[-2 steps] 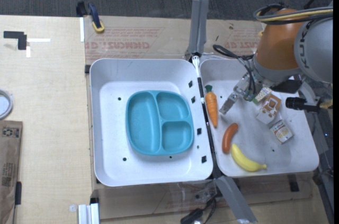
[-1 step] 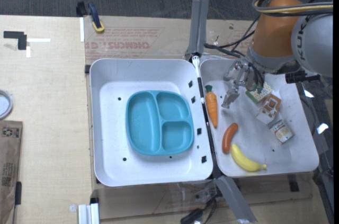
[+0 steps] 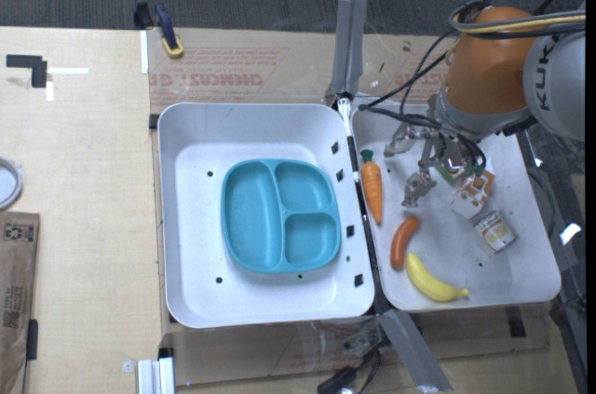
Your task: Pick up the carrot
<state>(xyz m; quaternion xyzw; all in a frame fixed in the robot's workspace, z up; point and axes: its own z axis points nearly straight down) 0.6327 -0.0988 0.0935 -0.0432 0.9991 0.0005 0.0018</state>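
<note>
Carrot [image 3: 372,187] lies along the right bin's [image 3: 521,290] left wall, near the sausage [image 3: 403,242]. My gripper [image 3: 424,169] hangs beside it, released and empty; I should slide left, align lengthwise, descend mid-body.

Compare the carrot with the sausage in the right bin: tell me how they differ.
The carrot has a green top and tapers to a point; the sausage has rounded ends and no green. The carrot is lighter orange, the sausage redder. The carrot lies along the bin's left wall, nearly straight up the view; the sausage lies below it, tilted, beside the banana. Both are elongated and lie flat in the right bin.
</note>
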